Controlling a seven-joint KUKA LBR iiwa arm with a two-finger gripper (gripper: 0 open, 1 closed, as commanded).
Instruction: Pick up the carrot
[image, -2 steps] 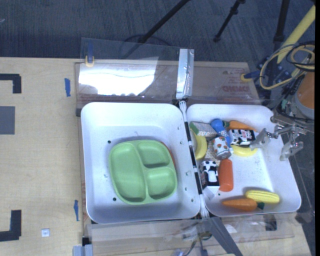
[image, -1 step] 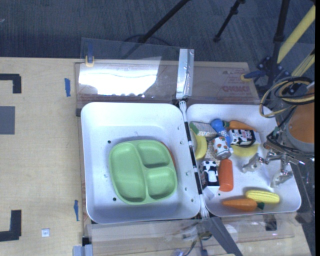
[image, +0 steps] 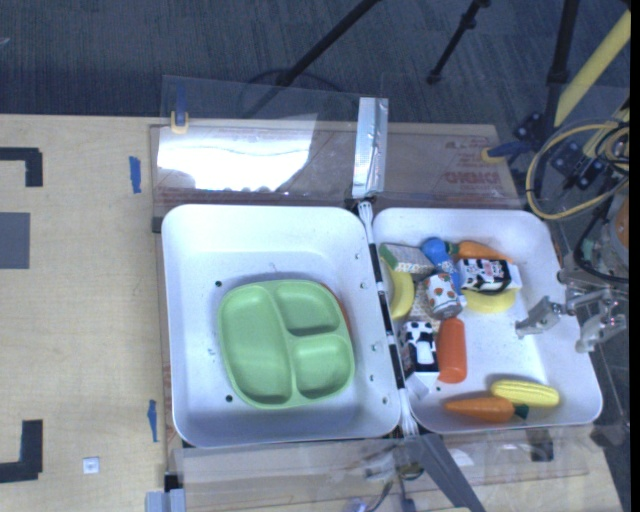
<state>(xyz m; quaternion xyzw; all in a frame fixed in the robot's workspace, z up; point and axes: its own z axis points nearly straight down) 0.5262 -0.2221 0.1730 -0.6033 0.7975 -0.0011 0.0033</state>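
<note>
The carrot (image: 480, 407) lies flat near the 6 o'clock edge of the right bin (image: 560, 262), its tip just beside a yellow corn cob (image: 525, 393) at its 2 o'clock. The gripper (image: 565, 322) sits at the bin's 3 o'clock rim, well apart from the carrot, fingers spread with nothing between them. The left bin (image: 190, 250) carries a green divided plate (image: 288, 341).

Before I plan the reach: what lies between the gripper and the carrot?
In the camera view, the gripper hangs above the right bin's right side; the carrot lies near the front edge. Between them are bare bin floor and a corn cob.
</note>
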